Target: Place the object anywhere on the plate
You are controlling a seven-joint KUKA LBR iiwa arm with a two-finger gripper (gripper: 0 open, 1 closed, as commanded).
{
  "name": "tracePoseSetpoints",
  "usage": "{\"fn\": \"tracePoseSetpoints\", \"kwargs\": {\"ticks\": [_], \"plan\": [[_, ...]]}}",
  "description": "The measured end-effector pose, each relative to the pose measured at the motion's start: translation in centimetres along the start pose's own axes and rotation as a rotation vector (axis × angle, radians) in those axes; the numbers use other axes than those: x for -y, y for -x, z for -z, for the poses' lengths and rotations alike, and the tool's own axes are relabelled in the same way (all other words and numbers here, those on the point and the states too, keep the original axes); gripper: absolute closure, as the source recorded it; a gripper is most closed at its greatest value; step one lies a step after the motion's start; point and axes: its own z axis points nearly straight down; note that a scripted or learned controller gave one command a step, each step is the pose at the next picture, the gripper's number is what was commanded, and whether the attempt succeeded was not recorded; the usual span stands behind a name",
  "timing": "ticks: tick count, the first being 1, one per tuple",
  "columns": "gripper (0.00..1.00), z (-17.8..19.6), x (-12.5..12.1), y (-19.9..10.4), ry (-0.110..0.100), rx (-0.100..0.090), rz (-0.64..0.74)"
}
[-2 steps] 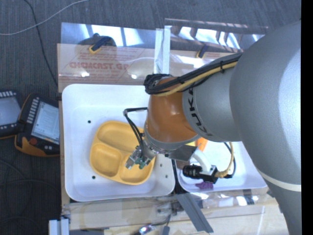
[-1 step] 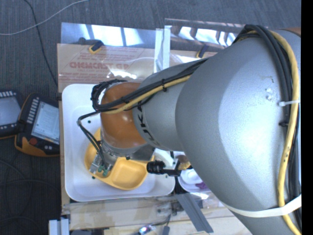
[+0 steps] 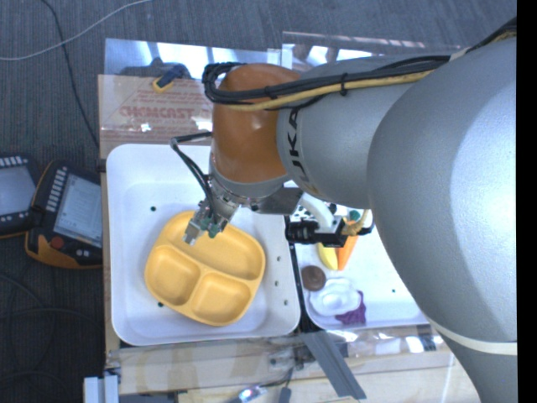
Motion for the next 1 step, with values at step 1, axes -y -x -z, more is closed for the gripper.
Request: {"fn": "tracePoseSetpoints", "kwargs": {"ticks": [1], "plan": [[0.0, -0.01, 0.01, -0.01, 0.0, 0.0, 0.0]]}}
